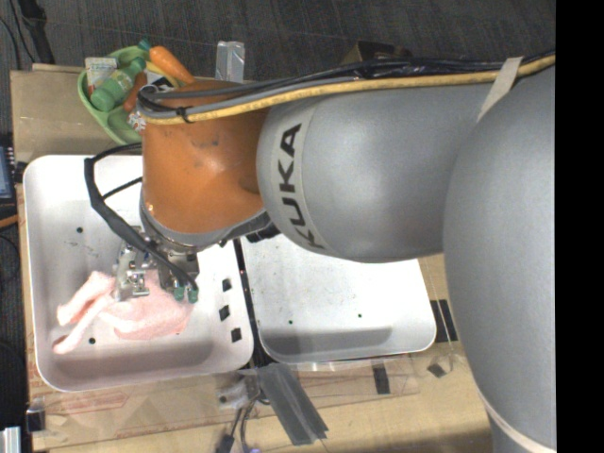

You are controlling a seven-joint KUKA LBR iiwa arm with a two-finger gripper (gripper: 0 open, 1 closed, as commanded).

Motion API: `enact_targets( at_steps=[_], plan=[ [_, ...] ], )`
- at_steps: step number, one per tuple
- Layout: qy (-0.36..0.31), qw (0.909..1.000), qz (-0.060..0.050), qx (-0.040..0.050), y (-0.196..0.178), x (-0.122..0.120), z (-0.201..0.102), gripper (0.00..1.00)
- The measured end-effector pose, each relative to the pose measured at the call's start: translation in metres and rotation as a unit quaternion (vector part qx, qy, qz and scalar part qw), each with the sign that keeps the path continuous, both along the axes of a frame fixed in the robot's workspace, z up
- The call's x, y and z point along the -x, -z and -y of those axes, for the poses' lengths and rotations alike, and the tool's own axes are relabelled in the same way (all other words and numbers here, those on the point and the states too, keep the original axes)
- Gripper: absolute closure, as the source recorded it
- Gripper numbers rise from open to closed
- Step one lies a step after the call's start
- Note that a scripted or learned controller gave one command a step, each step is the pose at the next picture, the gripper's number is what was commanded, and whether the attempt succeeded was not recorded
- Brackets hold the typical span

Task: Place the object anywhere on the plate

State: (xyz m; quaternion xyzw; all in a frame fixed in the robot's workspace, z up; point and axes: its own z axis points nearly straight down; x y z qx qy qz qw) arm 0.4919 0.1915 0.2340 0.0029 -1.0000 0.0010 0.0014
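Desk (57, 102): light wood, carrying two shallow white bins side by side.

Left bin (47, 243): holds a pink cloth (123, 314), crumpled, lying on the bin floor toward the near wall, with one lobe reaching out to the left.

Right bin (349, 319): white floor with a few small dark marks; its far part is covered by the arm.

Arm (377, 159): grey, lettered KUKA, with an orange band (193, 173) above the wrist; it reaches in from the right and hangs over the left bin.

Claw (151, 279): metal, pointing down at the right part of the pink cloth, apparently touching its upper edge. Whether it is parted or closed cannot be told, nor whether any cloth is caught in it.

Green bowl (99, 97): at the far left corner of the desk, beyond the bins, holding toy produce including a carrot (170, 64).
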Motion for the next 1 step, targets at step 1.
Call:
enact_targets(
  at_steps=[1],
  plan=[
    [0.000, 1.0000, 0.000, 0.0000, -0.0002, -0.0002, 0.0003, 0.00]
  ],
)
